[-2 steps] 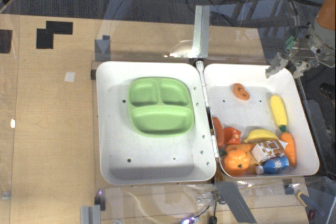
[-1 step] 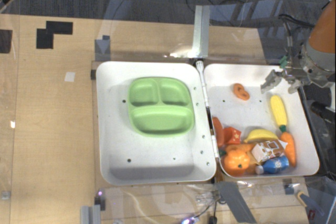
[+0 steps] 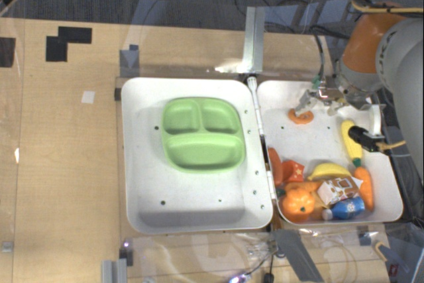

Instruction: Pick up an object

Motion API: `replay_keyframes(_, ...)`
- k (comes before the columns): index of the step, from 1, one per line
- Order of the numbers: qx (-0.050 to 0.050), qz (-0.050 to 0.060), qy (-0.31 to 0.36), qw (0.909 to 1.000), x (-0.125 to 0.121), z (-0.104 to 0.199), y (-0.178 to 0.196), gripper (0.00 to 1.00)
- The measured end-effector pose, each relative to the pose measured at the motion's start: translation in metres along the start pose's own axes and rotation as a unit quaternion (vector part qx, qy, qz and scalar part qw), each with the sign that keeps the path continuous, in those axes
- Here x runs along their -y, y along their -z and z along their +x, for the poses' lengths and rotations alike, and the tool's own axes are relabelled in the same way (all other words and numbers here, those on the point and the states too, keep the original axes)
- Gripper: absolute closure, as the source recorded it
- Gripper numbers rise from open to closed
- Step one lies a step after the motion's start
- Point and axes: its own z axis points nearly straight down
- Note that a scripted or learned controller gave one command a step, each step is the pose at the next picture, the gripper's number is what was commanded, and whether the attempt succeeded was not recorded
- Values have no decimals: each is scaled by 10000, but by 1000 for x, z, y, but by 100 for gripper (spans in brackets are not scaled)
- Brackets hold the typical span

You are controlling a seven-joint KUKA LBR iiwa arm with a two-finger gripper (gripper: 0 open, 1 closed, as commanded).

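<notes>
Reaching in from the right edge of the view, grey arm (image 3: 401, 56) bending down and leftward. Showing the orange band (image 3: 364, 43) just above the wrist, upper right. Pointing the pincer (image 3: 318, 101) down and to the left, low over the far part of the right-hand side. Trailing dark cables along the wrist. Finger gap too small and blurred to judge.

Camera position: we look from above the bench.
Facing: downward at a slant.
Coverage: we see both bins (image 3: 199, 219) whole.
</notes>
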Motion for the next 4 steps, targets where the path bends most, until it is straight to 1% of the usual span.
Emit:
replay_keyframes(1,10,-63,284,9996,28,37,-2,0)
replay_keyframes(2,-5,-88,294,9995,25,38,9,100)
replay_keyframes(3,-9,17,513,9987,-10,42,41,100)
replay_keyframes(4,-9,20,515,9987,-9,42,41,0)
